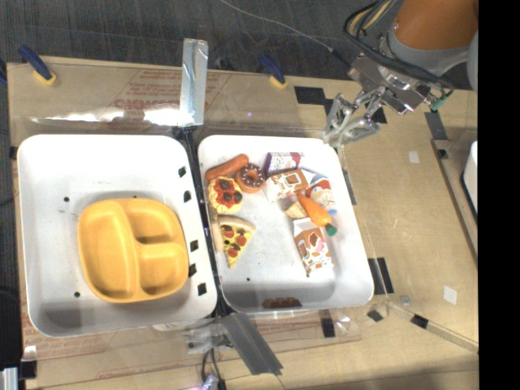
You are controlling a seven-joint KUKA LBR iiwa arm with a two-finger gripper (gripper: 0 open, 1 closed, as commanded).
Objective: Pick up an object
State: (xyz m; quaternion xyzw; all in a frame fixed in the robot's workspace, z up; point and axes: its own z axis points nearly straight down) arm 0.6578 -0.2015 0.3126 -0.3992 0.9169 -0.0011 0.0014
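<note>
The gripper (345, 128) is hanging over the table (414, 218) just outside the far right corner of the right bin (349, 275), above its rim and apart from everything in it. Its jaws are standing open, with nothing between them. Behind it the arm (431, 10), grey with an orange band, is reaching in from the table's far right corner, trailing dark cables.

The things to pick are all lying in the right bin, crowded toward its far half. A sausage (227, 167) is lying along the far left side, with a chocolate doughnut (250, 177) touching its right end. Just near of them a round pizza (225, 193) is sitting by the left wall, and a pizza slice (235, 240) is lying apart, closer to the bin's near edge. To the right, a purple packet (283, 162) is resting near the far wall, a small carton (286, 184) is lying just below it, and a carrot (317, 210) is lying tilted across the packets beside it. Another carton (313, 249) is lying near the right wall. These right-hand things are touching and overlapping, so they are hemming each other in.

The left bin (49, 169) is holding a yellow divided tray (132, 249). A silver tape strip (195, 80) is standing at the far edge between the bins.
</note>
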